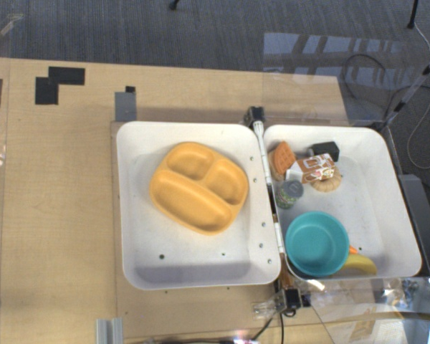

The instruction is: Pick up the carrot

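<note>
— What's the surface looking like?

— Tan wood surface, grey carpet beyond it, two white bins side by side. The left bin holds a yellow divided plate, lying at a slant.

— And the carrot?

— In the right bin, front corner. I see just an orange sliver, which I take for the carrot, poking out at the right rim of the teal bowl and touching a yellow piece beside it. Most of it is hidden by the bowl.

— Anything else in there?

— Toward the back, a brown cracker-like piece, a black block, a small red-and-white box and a grey can, all clustered together.

— Jaws?

— I can't tell whether they're open or closed.
</note>
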Controlling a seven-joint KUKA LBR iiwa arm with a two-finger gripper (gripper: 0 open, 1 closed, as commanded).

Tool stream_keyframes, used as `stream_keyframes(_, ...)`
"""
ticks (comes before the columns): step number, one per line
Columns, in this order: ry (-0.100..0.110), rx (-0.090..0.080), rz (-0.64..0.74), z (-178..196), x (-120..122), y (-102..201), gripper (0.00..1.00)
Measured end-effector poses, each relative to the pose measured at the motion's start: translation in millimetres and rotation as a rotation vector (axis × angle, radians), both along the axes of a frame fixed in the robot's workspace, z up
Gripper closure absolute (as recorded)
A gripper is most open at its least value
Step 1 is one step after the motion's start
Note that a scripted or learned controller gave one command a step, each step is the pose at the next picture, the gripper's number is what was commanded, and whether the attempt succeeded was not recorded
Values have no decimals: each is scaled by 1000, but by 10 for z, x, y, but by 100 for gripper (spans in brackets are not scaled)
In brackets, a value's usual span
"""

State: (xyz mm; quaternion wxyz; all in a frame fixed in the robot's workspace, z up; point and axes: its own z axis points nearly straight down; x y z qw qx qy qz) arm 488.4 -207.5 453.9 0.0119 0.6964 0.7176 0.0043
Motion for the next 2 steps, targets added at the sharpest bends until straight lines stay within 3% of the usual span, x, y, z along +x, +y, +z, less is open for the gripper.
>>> stream_keyframes(1, 1, 0, 9, 70, 22, 19, 100)
stream_keyframes(2, 2, 1, 9, 67, 22, 20, 0)
